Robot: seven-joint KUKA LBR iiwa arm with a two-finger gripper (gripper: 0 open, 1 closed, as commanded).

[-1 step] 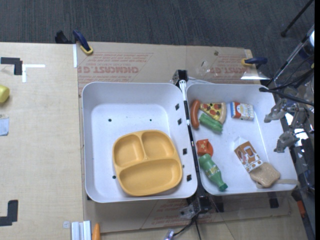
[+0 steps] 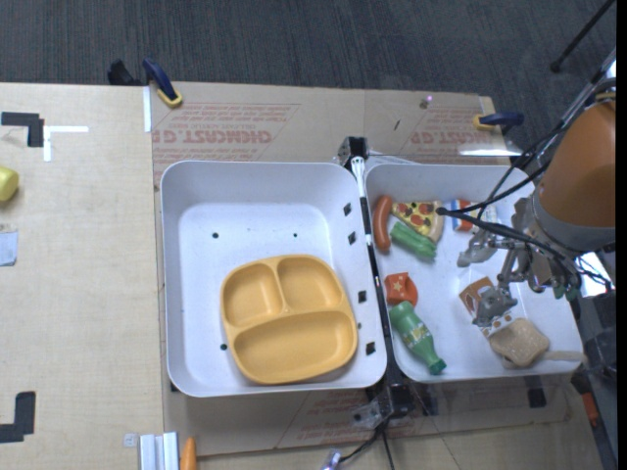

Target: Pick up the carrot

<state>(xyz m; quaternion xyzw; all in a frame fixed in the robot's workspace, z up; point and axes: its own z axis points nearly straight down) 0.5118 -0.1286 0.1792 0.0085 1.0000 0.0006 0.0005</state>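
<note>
Though hard to be sure which piece it is, the carrot looks like the orange-red stick just left of the pizza slice, lying in the right bin against its left wall. Just below the pizza slice is a green vegetable. Farther below and right of the pizza slice, the gripper hangs over a brown-orange packet (open or closed: cannot tell), well apart from the carrot.

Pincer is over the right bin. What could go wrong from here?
1. The pincer sits right by an orange piece and a bread roll; closing could catch or shove the roll.
2. I cannot tell whether that orange piece is the carrot, so it may lift the wrong thing.
</note>
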